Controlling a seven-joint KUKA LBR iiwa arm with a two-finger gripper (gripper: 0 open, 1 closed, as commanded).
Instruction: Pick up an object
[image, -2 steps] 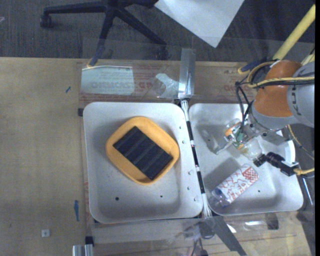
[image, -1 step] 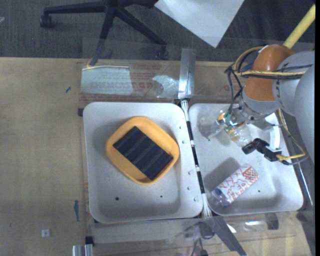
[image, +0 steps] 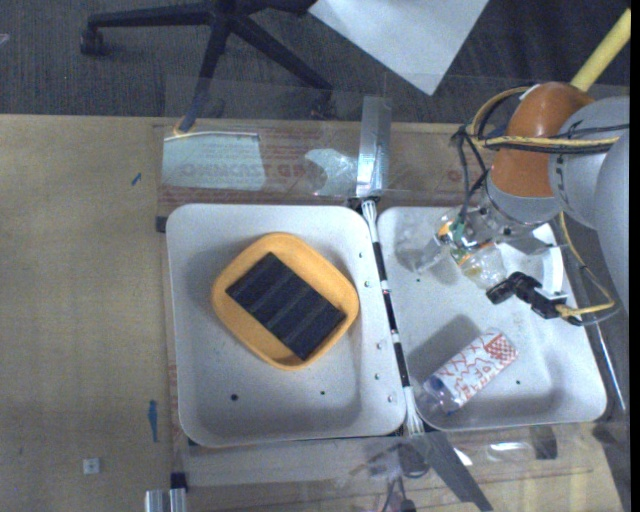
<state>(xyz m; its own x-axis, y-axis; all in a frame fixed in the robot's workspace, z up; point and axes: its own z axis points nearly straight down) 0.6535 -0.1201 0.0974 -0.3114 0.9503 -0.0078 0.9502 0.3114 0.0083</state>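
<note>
- Closest to me, in the right bin (image: 585, 395), a bottle (image: 470, 372) lies on its side at a slant. It is clear plastic with a red-and-white patterned label; being round and slick, I'd expect it to roll or squirt out of a pinch.
- In the left bin (image: 190, 330) sits a rounded orange tray (image: 285, 298) with a dark ribbed panel on top. It looks wide and smooth-edged, probably too broad to pinch, so the fingers could slide off its rim.
- Farther back, the gripper (image: 462, 245) hangs low in the right bin's far corner, well apart from the bottle. Something clear and crinkly seems to be there, though it's blurry; I can't tell whether the fingers are spread or closed, or grasping anything.
- The risk, I'd say, is closing on glare or the bin wall.
</note>
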